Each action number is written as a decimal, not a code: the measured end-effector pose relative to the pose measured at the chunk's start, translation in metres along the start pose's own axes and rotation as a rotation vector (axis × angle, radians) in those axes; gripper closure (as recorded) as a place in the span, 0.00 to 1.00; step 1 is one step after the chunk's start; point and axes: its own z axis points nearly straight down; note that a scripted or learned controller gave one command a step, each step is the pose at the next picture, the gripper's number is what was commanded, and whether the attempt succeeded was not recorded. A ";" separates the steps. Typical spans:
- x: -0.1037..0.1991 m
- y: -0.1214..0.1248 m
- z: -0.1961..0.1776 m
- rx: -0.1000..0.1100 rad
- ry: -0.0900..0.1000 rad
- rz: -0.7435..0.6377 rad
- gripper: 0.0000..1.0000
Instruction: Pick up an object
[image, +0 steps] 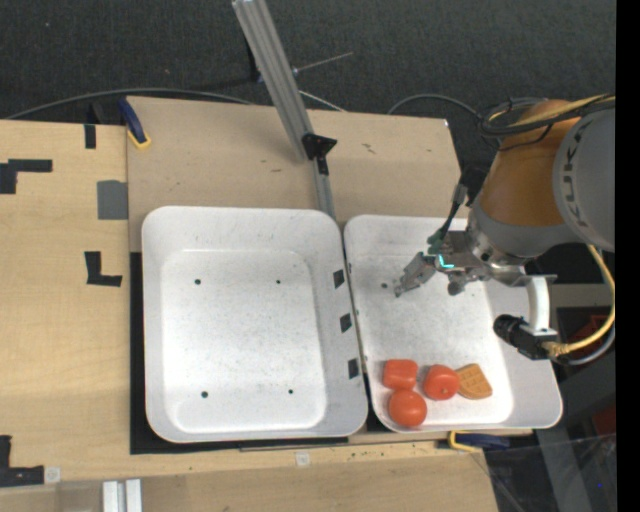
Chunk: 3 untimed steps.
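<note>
At the lower edge of the right bin (520, 405) lie three red pieces (419, 388), perhaps tomatoes, with an orange-brown piece (474, 382) just beside them. Farther up in the same bin, the gripper (430, 278) hangs over bare floor, jaws spread with nothing between. The left bin (160, 300) sits alongside.

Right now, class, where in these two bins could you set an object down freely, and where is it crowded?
The left bin offers bare floor wall to wall. In the right bin, the middle is bare, between the gripper above and the food below. Its near edge is crowded: three red pieces and an orange piece cluster there.
</note>
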 end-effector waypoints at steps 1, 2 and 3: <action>-0.002 -0.012 0.053 0.006 0.000 0.001 0.00; -0.001 -0.014 0.107 0.007 0.000 0.001 0.00; -0.001 -0.012 0.094 0.002 0.001 -0.001 1.00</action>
